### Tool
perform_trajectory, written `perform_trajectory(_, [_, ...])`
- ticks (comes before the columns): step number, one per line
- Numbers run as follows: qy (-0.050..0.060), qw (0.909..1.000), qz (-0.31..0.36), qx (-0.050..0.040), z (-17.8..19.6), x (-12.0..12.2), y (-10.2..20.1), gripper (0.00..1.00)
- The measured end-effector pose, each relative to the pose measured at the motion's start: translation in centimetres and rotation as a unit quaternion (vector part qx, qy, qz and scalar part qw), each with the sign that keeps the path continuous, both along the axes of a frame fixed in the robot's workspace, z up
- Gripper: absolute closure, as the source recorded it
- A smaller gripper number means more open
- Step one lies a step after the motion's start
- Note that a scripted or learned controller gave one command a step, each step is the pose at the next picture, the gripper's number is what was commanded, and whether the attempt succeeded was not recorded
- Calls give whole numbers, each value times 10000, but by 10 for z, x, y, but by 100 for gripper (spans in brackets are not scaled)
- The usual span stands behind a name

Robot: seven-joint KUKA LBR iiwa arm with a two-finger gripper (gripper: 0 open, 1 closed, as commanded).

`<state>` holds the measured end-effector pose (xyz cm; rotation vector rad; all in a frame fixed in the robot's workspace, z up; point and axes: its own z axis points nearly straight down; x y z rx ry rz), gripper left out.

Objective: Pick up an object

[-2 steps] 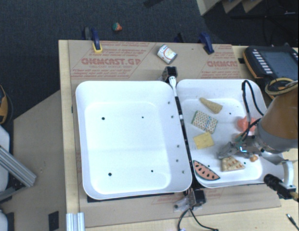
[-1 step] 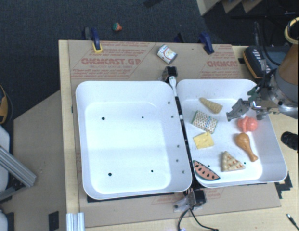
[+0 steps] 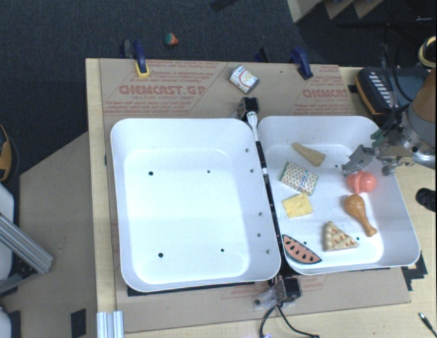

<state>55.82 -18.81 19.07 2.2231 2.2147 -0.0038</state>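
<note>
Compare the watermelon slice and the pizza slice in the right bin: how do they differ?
Colour: the watermelon slice is red with a dark rind and seeds; the pizza slice is tan and speckled.
Shape: the watermelon slice is a curved wedge; the pizza slice is a straight-sided triangle.
Place: the watermelon slice lies at the near-left corner of the right bin; the pizza slice lies to its right, beside the drumstick.
Shared: both lie flat.

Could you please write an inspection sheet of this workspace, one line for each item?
Surface: bench board bearing left bin and right bin side by side.
Job's things: in the right bin, toy tomato, drumstick, pizza slice, watermelon slice, cheese wedge, patterned block, tan wedge.
Clutter: small box on the board behind the bins.
Grippers: gripper low over the tomato; holding nothing visibly.
Cables: cable at front edge.
Surroundings: blue clamps, dark carpet.
</note>
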Motion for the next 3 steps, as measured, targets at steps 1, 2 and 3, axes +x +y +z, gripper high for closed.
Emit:
perform_trajectory(1, [-14, 10000, 1, -2, 13, -6, -39, 0])
perform_trajectory(2, [13, 10000, 47, 34, 22, -5, 40, 0])
perform_trajectory(3, [35, 10000, -12, 19, -56, -2, -40, 0])
